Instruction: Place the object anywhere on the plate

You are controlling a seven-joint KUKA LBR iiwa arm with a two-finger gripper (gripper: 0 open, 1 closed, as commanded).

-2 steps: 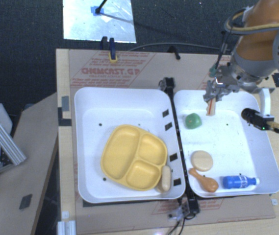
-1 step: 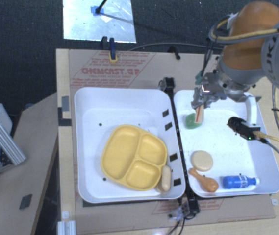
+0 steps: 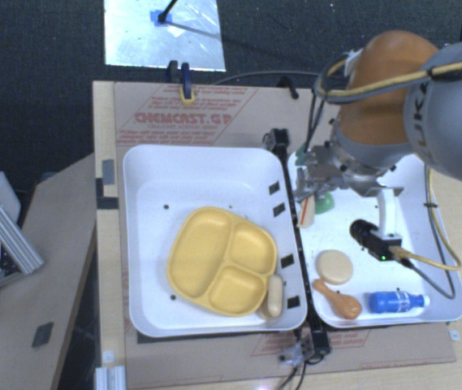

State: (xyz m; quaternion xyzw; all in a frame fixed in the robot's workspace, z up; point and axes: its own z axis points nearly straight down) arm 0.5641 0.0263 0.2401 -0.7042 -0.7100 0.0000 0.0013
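Jaws (image 3: 316, 187) — state unclear — over right bin (image 3: 438, 311), beside yellow plate (image 3: 218, 258).

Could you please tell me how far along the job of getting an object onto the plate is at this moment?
Nothing looks done yet: the yellow divided plastic plate in the left white bin carries nothing, though a pale bread-roll-shaped object lies against its edge. In hand: the gripper sits over the right white bin. Left: picking something, such as the round tan disc, and placing it.
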